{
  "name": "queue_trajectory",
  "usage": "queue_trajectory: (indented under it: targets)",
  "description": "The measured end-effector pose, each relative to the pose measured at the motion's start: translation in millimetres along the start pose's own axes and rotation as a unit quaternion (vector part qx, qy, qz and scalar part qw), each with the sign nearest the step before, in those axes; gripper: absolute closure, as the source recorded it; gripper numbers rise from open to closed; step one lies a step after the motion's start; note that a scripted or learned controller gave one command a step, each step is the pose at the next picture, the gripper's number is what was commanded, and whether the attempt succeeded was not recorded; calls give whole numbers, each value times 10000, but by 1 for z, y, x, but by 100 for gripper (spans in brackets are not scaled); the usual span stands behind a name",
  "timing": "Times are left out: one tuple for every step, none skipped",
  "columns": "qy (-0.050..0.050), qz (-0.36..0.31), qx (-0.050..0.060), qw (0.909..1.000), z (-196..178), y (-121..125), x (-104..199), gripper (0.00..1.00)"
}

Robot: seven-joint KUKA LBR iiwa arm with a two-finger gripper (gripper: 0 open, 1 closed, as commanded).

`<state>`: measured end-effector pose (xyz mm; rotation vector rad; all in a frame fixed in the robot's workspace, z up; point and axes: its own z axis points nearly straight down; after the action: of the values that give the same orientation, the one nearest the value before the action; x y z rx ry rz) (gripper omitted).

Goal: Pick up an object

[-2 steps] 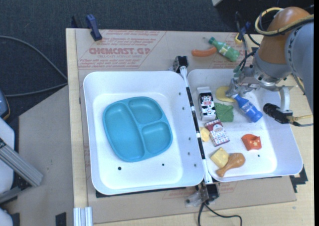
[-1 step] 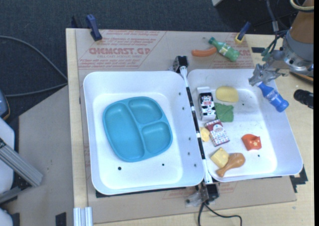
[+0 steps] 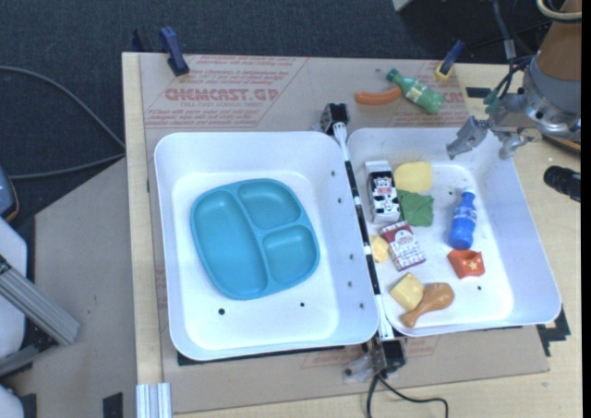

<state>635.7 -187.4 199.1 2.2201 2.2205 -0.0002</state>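
Observation:
My gripper (image 3: 487,137) hangs over the far right corner of the right bin (image 3: 531,222), open with nothing between its fingers. Below it in that bin lie a blue bottle (image 3: 462,220), a yellow block (image 3: 413,176), a green leaf (image 3: 418,211), a black-and-white carton (image 3: 380,191), a red-and-white carton (image 3: 402,245), a red piece (image 3: 466,263), a yellow wedge (image 3: 405,291) and a brown drumstick (image 3: 432,301). The blue bottle is the nearest item to the gripper, a little toward the front.
The left bin (image 3: 175,176) holds a blue divided plate (image 3: 256,236). A green bottle (image 3: 416,92) and an orange sausage (image 3: 377,98) lie on the bench behind the right bin. Blue clamps (image 3: 172,49) grip the board's far edge.

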Motion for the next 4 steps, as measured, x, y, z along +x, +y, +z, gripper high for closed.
queue_trajectory:
  targets:
    - [-1,-8,-7,10000,113,31,-6,0]
    - [5,-5,-4,10000,113,32,13,0]
    - [11,-6,11,10000,114,23,45,0]
    - [3,-10,-13,10000,103,25,45,100]
